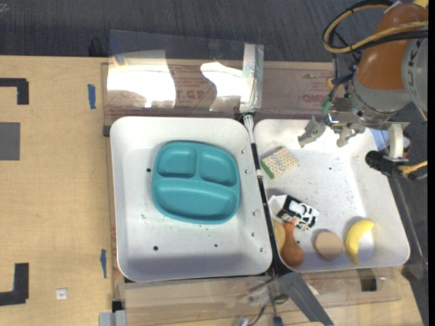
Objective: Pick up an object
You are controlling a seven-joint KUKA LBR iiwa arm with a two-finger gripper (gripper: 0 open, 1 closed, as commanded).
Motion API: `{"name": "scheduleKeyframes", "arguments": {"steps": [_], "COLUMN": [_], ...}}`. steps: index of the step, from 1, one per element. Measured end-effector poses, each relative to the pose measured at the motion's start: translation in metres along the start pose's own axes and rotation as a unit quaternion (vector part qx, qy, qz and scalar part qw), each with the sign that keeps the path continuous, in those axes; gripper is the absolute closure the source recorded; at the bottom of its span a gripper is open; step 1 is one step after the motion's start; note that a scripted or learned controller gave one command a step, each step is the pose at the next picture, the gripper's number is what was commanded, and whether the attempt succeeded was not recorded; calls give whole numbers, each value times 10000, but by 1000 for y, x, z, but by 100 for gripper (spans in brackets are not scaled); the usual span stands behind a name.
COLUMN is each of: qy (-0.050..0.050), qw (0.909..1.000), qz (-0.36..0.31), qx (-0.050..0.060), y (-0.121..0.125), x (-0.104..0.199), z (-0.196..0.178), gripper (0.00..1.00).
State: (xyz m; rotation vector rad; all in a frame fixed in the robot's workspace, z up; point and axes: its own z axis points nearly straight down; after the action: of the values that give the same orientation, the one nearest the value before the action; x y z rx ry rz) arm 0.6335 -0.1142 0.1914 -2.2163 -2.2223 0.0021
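Near right bin's (pixel 380 182) back, jaws spread.

Legible text is scarce. The brown cardboard panel (pixel 299 90) standing behind the two shallow white bins carries faint reddish printed lettering along its face, seen both under the glare at left and at the right end; the characters are too blurred to read, though the right-hand group may begin with "AL". The small black-and-white packet (pixel 298 212) in the right-hand white bin (pixel 353 182) bears white marks that could be print, but nothing can be made out.
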Motion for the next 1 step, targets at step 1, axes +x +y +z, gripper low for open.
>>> {"name": "scheduleKeyframes", "arguments": {"steps": [1], "qy": [-9], "qw": [9993], "qz": [360], "qx": [-50], "y": [27], "x": [15], "z": [-93], "gripper": [0]}}
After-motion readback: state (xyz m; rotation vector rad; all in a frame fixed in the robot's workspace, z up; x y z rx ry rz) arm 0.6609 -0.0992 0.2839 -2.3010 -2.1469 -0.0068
